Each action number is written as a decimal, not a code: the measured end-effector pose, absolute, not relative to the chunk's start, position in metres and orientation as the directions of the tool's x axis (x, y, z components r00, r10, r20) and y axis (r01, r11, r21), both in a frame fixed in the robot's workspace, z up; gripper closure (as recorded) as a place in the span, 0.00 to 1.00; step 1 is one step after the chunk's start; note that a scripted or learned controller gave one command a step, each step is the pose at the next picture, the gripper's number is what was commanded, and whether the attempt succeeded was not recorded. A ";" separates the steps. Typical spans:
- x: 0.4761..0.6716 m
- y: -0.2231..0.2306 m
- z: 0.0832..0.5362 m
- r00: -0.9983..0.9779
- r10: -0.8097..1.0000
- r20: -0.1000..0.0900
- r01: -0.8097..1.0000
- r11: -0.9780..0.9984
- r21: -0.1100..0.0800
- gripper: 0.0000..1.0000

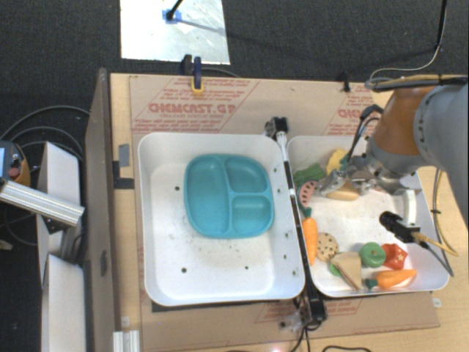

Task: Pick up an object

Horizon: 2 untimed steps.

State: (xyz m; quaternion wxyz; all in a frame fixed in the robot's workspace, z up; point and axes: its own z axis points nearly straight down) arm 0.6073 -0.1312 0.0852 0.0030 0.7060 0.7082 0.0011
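Your gripper [350, 176] sits low in the right bin [432, 266], over a pale yellow piece [341, 193] near its far left. You cannot tell its opening from here. The teal tray [227, 196] lies in the left bin [165, 255].

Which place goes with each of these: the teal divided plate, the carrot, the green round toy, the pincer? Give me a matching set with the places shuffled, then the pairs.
Things:
1. teal divided plate
2. carrot
3. green round toy
4. pincer

Places:
A. upper part of the right bin, over the pale and yellow toys
B. right bin, near its lower right corner, beside a red piece
C. middle of the left bin
D. right bin, along its left wall by the divider

Pairs: 1-C, 2-D, 3-B, 4-A
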 end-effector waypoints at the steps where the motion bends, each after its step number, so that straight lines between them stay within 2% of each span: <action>1: 0.640 -0.147 0.085 -0.003 1.000 0.010 1.000 0.003 -0.013 0.00; 2: 0.671 -0.117 0.086 -0.007 1.000 0.001 1.000 0.007 0.004 0.00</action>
